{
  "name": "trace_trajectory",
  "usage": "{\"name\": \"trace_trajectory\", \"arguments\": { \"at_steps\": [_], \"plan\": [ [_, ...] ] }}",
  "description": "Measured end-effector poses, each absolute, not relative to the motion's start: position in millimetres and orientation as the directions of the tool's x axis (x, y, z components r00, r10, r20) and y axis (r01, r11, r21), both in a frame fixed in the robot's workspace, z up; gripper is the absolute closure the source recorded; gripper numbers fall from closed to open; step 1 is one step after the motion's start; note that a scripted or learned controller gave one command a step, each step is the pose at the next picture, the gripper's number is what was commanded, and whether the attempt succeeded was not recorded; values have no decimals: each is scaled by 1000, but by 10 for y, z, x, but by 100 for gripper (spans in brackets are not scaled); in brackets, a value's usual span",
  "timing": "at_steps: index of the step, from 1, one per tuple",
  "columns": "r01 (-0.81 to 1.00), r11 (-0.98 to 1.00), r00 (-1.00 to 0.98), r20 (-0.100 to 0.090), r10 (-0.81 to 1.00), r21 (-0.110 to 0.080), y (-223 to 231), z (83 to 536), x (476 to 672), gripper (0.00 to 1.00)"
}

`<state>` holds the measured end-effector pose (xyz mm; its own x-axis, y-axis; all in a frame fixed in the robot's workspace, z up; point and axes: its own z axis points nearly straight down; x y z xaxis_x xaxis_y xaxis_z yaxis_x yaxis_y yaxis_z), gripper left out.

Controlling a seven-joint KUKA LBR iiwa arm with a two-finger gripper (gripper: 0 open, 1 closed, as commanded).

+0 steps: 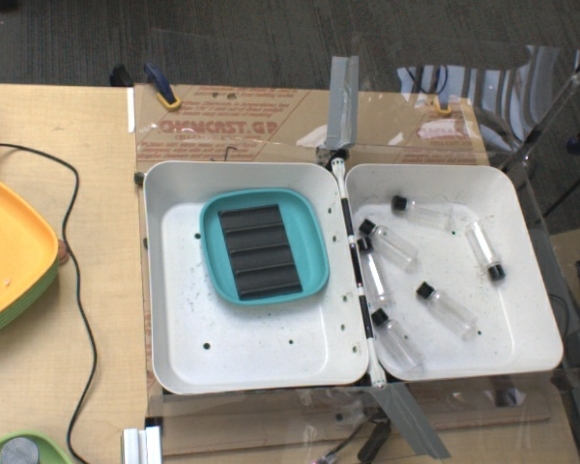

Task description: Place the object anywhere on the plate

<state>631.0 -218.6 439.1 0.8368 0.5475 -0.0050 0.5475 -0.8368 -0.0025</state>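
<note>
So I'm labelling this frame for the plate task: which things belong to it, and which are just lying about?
Belongs to the job:
- teal plate in the left bin
- black ridged object lying on it
- capped clear vials in the right bin

Lying about:
- yellow dishes
- black cable
- cardboard sheet

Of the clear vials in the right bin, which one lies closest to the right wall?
The vial with its black cap pointing toward the bin's front-right; the other vials lie nearer the centre divider.

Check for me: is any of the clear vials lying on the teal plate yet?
No, the teal plate in the left bin carries just a dark ridged block, while the clear vials all lie in the right bin.
</note>
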Motion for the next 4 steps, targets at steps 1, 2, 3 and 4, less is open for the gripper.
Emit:
{"name": "trace_trajectory", "arguments": {
  "at_steps": [1,2,3,4],
  "plan": [
    [446,-895,895,-4,446,-2,-2203,4396,6417,0],
    [316,-949,949,-4,316,-2,-2217,4399,6453,0],
    [203,-979,979,-1,203,-1,-2223,4413,6493,0],
    [206,-978,978,-3,206,-1,-2214,4406,6545,0]
  ]
}}
